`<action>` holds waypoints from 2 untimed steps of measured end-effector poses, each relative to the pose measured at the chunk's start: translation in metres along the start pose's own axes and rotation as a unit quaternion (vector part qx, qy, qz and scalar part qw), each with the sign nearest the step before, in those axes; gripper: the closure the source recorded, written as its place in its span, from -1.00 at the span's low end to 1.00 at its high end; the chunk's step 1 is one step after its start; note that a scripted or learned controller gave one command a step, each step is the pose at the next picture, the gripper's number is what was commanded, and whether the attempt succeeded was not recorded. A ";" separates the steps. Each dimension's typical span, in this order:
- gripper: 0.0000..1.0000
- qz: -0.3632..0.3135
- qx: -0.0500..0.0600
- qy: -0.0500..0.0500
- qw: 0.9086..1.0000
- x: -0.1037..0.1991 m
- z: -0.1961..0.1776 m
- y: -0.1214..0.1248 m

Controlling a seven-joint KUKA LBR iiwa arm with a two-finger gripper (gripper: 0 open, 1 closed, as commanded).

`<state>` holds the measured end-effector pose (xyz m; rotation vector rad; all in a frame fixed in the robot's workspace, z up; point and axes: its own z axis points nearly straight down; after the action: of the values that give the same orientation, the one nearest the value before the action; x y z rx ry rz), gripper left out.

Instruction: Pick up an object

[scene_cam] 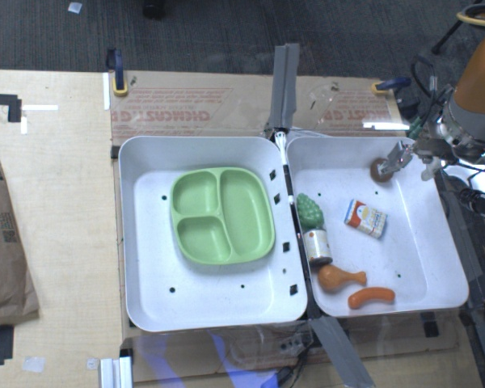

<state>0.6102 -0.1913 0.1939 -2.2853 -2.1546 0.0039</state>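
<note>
Gripper (406,157) hovers over right bin (436,293) far edge, finger state indiscernible. Brown disc (381,170) just beside; grasp unconfirmed. Carton (365,218) near.

- Green divided tray (223,214): matt, smooth plastic.
- White bins (137,241): smooth plastic, slight sheen.
- Bench (56,217): pale wood.
- Brown bag (4,241), far left: creased paper.

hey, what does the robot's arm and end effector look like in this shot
An orange-brown band shows at the right edge, above a grey and silver wrist. Black cables loop beside it. The end effector is small, metallic grey, with small green and red marks.
</note>
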 end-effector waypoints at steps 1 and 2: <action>-1.00 -0.043 -0.001 -0.001 0.999 0.000 0.037 0.049; -1.00 -0.111 -0.001 0.000 0.994 0.046 0.087 0.039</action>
<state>0.6517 -0.1477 0.1069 -2.0312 -2.3959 0.0019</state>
